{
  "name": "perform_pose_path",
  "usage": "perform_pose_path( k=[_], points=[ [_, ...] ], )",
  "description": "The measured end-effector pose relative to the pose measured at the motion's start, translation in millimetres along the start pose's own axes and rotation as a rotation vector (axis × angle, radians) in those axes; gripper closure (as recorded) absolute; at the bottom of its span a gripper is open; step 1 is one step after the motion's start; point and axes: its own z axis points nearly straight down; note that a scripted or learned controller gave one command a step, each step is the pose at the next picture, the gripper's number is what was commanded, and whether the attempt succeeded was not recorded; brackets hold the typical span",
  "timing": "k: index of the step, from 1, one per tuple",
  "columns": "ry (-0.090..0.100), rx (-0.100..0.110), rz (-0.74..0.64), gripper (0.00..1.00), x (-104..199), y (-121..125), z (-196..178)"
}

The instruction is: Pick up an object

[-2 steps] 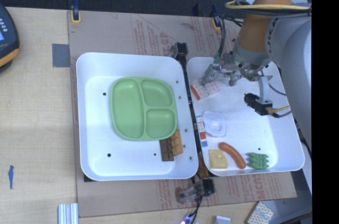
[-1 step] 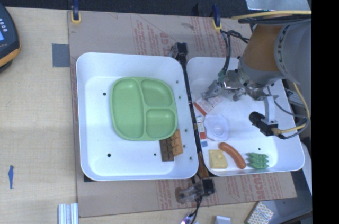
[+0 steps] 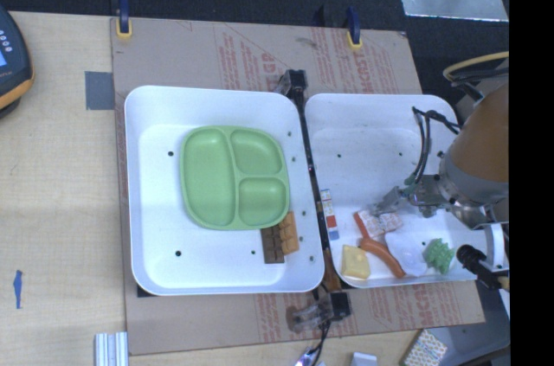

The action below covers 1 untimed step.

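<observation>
We judged the step in hand to be the approach: the arm (image 3: 480, 157) reached in from the right edge of the frame over the right bin (image 3: 363, 118), and no object was seen lifted. The tool (image 3: 400, 202) sat low in the middle right of the frame, above a small cluster of items in the lower part of that bin. We could not tell its state; its tip appeared as a grey blur with cables beside it.

Candidate objects lay in the lower right of the frame: a red-and-white packet (image 3: 379, 223) just below the tool, an orange stick (image 3: 383, 258), a yellow block (image 3: 355, 261), and a green piece (image 3: 439, 254). The packet was nearest the tool; whether they touched could not be resolved.

In the left bin (image 3: 143, 183), a green plate (image 3: 234, 176) occupied the centre, with a brown block (image 3: 280, 240) at its lower right corner.

In our judgement, the next move called for a descent onto one item, most plausibly the packet, then closure and a straight lift. The items lay close together, so a grasp could catch two or push one aside.

The arm's body was cut off at the right edge. The white sheet-like material under the green piece was hard to identify. Clutter at the bottom edge of the tabletop (image 3: 61, 208) was too small to name.
</observation>
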Motion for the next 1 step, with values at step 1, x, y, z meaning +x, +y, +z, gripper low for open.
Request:
perform_pose_path(
  k=[1],
  points=[
    [0.0,0.0,-0.013,1.0,2.6,3.9,-10.8]
  ],
)
